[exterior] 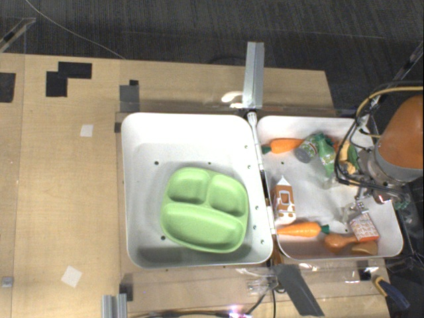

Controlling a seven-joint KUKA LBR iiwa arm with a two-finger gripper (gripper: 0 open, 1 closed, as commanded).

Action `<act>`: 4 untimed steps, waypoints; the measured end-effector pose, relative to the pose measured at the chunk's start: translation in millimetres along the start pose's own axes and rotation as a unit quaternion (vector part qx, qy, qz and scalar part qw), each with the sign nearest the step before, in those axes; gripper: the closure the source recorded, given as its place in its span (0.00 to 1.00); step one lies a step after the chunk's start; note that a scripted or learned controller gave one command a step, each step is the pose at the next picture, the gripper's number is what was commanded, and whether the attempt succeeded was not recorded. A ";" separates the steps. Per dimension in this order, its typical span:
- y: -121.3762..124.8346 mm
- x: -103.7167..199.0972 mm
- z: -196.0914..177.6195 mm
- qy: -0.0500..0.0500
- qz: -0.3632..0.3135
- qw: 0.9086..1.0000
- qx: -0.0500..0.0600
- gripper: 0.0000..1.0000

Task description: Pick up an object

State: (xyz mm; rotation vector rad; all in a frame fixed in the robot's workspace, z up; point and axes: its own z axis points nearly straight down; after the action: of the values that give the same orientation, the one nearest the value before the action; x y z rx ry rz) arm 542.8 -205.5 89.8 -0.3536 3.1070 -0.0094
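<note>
where the end effector point(358, 207) hangs in the right bin point(311, 126), you find the patterned packet point(364, 228) just below; its grip state cannot be told.

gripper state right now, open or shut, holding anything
Gripper: low over the right bin beside a small red-and-white packet; whether it is open or shut, or holding anything, cannot be told from this view.

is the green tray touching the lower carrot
Apart. The camera view shows the green tray in the left bin and the lower carrot in the right bin, bin walls between them.
</note>
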 end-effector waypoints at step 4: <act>81.1 12.4 -2.5 -0.004 -0.251 0.968 0.001 0.00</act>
State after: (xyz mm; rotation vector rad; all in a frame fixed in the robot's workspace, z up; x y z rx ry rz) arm 512.5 -129.2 91.6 -1.1201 2.9122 -0.0151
